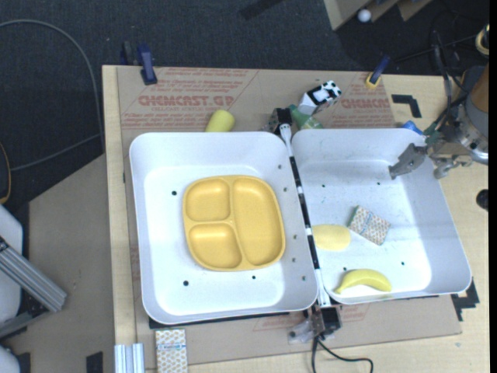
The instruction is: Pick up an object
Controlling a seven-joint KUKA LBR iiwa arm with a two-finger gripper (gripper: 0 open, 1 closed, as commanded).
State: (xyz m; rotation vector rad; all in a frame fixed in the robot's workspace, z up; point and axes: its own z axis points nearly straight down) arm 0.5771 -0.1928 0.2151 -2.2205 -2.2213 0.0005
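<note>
Yellow banana (363, 281) lies in the right bin (435, 231); the gripper (425, 162), fingers seemingly apart, hovers above its far edge.

A robotics lab: a bench (233, 92) topped with printed cardboard, blue clamps (145, 63) at its far edge, 2 white bins (147, 154) bolted side by side, loose cables (54, 45) across dark carpet, aluminium framing (27, 274) at left.
</note>
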